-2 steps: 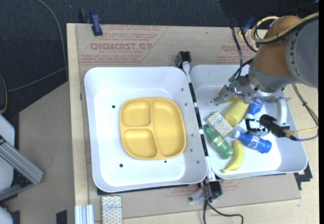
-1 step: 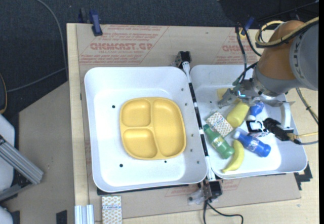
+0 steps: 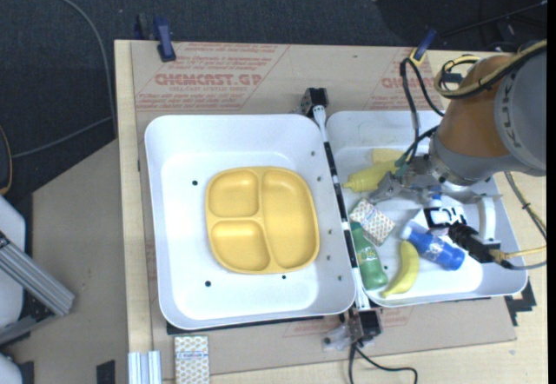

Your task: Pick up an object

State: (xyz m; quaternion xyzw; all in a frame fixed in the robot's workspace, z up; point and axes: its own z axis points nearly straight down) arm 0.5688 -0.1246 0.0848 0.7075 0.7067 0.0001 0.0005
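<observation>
I hover the grey two-finger gripper (image 3: 401, 183), its state unreadable to me, just right of the yellow banana-shaped toy (image 3: 369, 175) lying slantwise at right-centre frame.

a robotics lab: a grey arm (image 3: 512, 126) reaches over two white bins (image 3: 165, 200) clamped to a bench (image 3: 226, 74), loose cables (image 3: 52, 0) trail on dark carpet (image 3: 69, 96).
</observation>
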